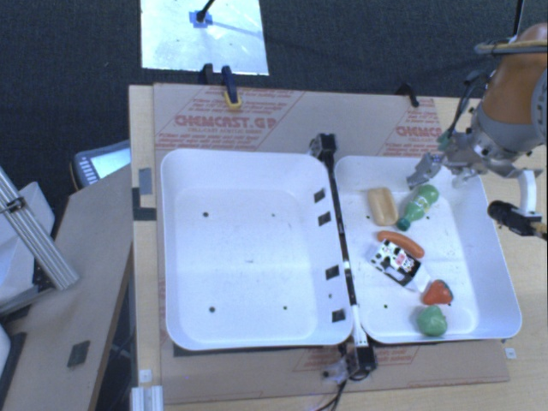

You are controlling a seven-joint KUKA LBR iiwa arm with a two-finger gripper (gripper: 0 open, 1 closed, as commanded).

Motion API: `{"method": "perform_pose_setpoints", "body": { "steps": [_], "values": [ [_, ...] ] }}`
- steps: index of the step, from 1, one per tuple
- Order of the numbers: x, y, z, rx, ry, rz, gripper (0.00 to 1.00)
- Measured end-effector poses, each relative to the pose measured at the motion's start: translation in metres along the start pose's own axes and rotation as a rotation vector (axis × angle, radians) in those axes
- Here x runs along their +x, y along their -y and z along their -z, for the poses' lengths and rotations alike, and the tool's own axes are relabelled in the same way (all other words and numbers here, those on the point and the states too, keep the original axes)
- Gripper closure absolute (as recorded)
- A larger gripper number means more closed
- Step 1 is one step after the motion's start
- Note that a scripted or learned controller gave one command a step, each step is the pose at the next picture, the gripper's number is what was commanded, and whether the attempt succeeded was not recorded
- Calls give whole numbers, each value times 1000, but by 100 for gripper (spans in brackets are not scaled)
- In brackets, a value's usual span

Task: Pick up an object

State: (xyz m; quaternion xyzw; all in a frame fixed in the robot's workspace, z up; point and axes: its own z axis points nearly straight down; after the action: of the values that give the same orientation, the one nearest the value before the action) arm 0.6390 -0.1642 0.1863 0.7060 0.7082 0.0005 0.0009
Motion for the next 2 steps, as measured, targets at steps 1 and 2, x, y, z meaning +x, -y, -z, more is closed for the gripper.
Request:
{"method": "perform_pose_setpoints", "body": {
  "steps": [1, 2],
  "values": [
    [36, 35, -100, 10, -4, 3, 0],
    [31, 105, -103, 8, -2, -4, 0]
  ]
}}
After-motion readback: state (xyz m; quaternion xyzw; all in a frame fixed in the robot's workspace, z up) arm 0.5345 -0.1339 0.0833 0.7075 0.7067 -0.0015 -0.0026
